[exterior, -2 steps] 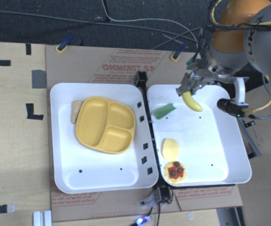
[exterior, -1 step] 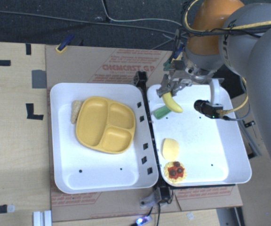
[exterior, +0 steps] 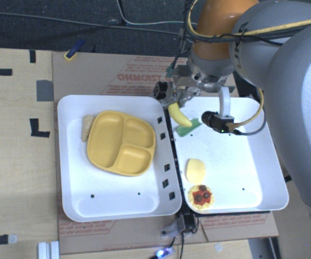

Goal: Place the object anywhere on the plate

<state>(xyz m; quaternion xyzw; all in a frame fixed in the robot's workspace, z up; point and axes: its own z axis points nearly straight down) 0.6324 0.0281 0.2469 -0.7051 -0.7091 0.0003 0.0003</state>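
A yellow plate (exterior: pixel 121 142) with three compartments lies in the left bin (exterior: pixel 74 198). My gripper (exterior: pixel 175 97) hangs over the divider between the bins, at the far corner of the right bin (exterior: pixel 252 166). It is shut on the upper end of a yellow banana (exterior: pixel 179 117), which slants down to the right just past the plate's far right edge. A green piece (exterior: pixel 190 128) shows under the banana's lower end.
A tan sponge-like block (exterior: pixel 86 127) sits against the plate's left edge. A pale yellow piece (exterior: pixel 195 170) and a round pastry with red berries (exterior: pixel 201 196) lie at the near left of the right bin. A black cable plug (exterior: pixel 216 121) hangs beside the gripper.
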